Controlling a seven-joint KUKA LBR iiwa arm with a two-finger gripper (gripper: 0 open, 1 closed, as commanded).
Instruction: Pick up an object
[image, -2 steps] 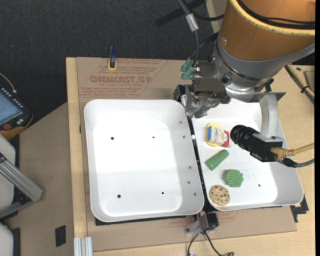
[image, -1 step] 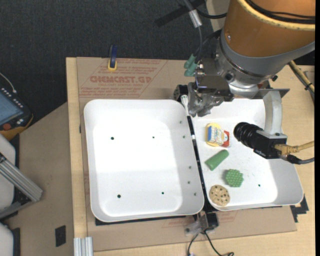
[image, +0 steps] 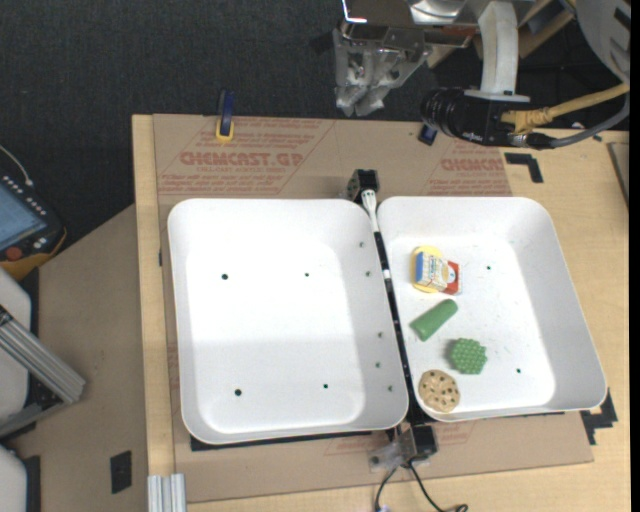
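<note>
four small items (image: 443, 325) close together in right bin (image: 560, 300), open above

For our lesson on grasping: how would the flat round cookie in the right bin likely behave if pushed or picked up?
The flat round speckled cookie lies flat, so it would probably slide, not roll. It looks thin, hence likely light and hard to pinch from above. It sits against the right white bin's near wall, which may block approach.

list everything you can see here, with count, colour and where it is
bins: 2, white, side by side on the bench
carton: 1, yellow, white and red, right bin, far part
green block: 1, green, right bin, middle
bumpy ball: 1, green, right bin, nearer than the block
cookie: 1, tan with dark specks, right bin, near edge
clamp: 1, blue and yellow, far edge of the cardboard sheet
gripper: 1, metallic, beyond the far edge of the bins
</note>
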